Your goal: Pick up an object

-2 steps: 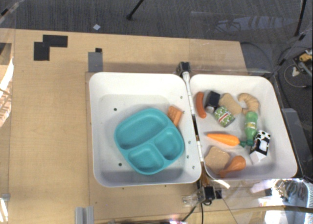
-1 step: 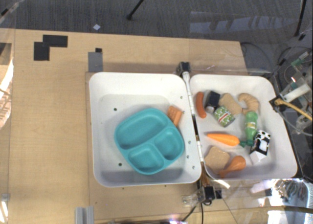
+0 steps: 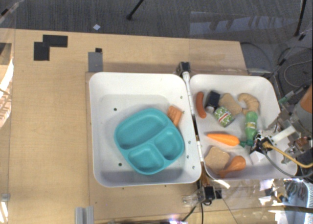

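The right bin (image 3: 268,85) holds several toy foods: a red sausage (image 3: 200,104), a small black item (image 3: 212,100), a bread roll (image 3: 230,103), a croissant (image 3: 250,101), a green can (image 3: 224,117), a green bottle (image 3: 251,122), a carrot (image 3: 223,139), a bread slice (image 3: 216,158) and an orange-red piece (image 3: 235,164). My gripper (image 3: 293,141) hangs at the bin's right rim, to the right of the green bottle and the carrot's tip. Nothing shows in its grasp.
The left bin (image 3: 105,96) carries a teal divided plate (image 3: 149,141), with a small orange piece (image 3: 174,115) by the plate's upper right edge. A ridge (image 3: 191,115) separates the two bins. Wooden bench surrounds them.
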You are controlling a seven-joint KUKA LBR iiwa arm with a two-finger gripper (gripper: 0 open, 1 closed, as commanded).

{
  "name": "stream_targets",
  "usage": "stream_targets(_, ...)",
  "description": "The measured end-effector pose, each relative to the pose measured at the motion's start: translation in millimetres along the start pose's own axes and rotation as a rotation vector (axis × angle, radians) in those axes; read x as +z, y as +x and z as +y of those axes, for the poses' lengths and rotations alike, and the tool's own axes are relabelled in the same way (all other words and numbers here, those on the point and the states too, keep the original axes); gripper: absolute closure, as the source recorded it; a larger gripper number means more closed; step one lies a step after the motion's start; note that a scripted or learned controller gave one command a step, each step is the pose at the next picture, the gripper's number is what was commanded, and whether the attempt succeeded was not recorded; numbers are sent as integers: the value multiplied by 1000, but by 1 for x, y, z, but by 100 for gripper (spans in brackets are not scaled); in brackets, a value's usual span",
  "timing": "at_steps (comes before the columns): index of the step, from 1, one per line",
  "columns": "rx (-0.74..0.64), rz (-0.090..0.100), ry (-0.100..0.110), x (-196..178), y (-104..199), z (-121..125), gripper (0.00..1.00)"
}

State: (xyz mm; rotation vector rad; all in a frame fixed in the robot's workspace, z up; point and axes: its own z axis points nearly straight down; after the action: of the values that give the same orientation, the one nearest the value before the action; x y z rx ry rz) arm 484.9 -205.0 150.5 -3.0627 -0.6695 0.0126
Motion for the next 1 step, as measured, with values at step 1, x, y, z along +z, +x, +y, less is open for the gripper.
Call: stream_targets(1,-141,18,-24,55,109,23,0)
